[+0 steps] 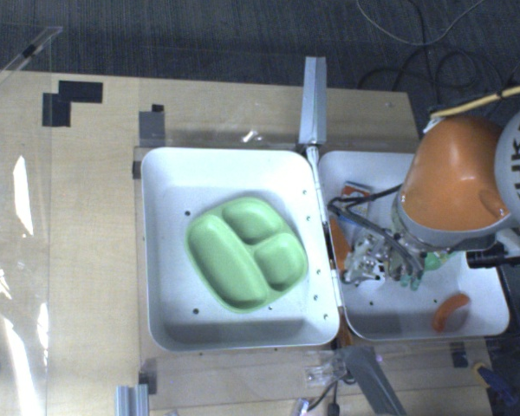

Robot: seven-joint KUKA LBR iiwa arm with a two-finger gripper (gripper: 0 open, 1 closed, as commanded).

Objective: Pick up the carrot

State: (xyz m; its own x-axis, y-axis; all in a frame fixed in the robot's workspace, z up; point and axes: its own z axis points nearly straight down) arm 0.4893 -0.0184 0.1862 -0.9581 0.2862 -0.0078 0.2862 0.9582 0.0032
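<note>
The carrot (451,311) is a short orange piece lying near the front right corner of the right bin (390,322). My gripper (380,263) hangs over the middle left of that bin, under the arm's orange band (455,176). It is left of the carrot and a little behind it, with a clear gap between them. Nothing shows in its grasp. The arm hides much of the right bin's back half.
A green three-compartment plate (247,251) lies in the middle of the left bin (169,189). A small orange and white object (356,190) peeks out at the back of the right bin. A metal divider post (313,102) stands behind the bins.
</note>
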